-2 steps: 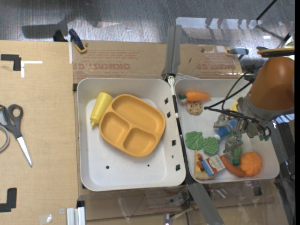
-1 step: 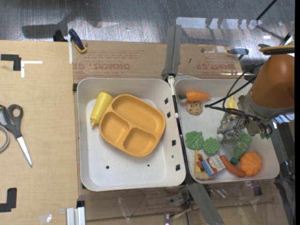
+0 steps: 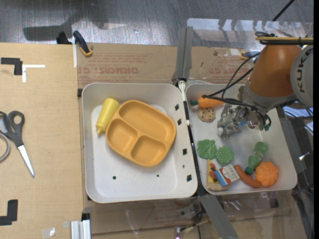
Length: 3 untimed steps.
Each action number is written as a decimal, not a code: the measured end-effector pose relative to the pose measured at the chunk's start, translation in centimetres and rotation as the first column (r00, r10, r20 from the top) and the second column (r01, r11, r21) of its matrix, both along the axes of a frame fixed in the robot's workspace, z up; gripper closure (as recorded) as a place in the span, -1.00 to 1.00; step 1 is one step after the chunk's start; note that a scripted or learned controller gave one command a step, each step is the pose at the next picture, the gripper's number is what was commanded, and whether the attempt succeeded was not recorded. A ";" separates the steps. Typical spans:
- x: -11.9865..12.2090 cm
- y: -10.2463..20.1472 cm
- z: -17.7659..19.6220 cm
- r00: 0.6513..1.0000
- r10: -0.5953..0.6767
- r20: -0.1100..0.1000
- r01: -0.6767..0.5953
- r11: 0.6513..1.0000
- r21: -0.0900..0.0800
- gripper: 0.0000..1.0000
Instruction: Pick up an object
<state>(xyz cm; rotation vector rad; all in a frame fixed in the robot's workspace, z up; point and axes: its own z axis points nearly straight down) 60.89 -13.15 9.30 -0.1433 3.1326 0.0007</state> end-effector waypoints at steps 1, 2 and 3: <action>5.1 2.1 0.1 0.963 -0.270 -0.002 0.270 0.963 0.000 1.00; -2.1 3.2 -0.1 0.894 -0.449 -0.004 0.449 0.894 0.000 1.00; -4.2 -2.9 6.0 0.940 -0.341 -0.002 0.341 0.940 0.000 1.00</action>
